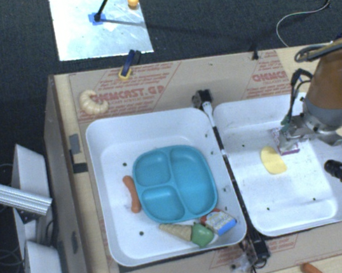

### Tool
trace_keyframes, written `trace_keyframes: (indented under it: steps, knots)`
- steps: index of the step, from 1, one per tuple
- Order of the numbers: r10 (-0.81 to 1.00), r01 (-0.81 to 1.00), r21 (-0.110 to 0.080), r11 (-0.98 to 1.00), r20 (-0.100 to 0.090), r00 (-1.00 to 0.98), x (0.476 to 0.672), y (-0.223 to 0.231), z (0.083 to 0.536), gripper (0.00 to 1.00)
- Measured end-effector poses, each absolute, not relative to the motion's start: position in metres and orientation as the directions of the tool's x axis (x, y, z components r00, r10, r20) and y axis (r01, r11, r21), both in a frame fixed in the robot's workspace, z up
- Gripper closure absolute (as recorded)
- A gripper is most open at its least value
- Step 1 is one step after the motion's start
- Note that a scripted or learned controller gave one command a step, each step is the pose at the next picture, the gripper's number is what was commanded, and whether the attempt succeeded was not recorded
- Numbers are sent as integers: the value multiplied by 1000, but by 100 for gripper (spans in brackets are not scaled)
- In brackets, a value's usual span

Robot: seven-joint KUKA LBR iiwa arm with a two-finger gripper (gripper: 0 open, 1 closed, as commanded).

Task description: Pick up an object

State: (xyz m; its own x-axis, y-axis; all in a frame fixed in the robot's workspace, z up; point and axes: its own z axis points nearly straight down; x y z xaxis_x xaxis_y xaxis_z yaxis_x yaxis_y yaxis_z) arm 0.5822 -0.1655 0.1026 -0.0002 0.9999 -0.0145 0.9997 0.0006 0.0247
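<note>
Beside the yellow piece (273,161), gripper (288,143) sits off-centre, jaw state unclear; closing could miss it.

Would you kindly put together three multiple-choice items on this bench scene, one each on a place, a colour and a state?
1. Where does the yellow object lie?
A. on the blue tray
B. on the floor of the right bin
C. on the cardboard behind the bins

2. What colour is the divided tray in the left bin?
A. red
B. green
C. blue

3. How does the tool stand to the yellow object?
A. low over the right bin, just beside it
B. carrying it high over the left bin
C. parked outside both bins

Answers: 1 B, it rests on the white floor; 2 C, the tray is light blue; 3 A, the tool sits at the object's upper right edge.
</note>
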Motion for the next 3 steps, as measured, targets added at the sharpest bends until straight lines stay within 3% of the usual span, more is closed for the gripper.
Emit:
trace_keyframes:
  steps: [1,2,3]
  knots:
    - [1000,1000,2,1,-2,-1,572,-201,118,100]
    - [1000,1000,3,4,0,-4,575,-170,99,100]
    - [1000,1000,1,1,-1,-1,494,-189,108,100]
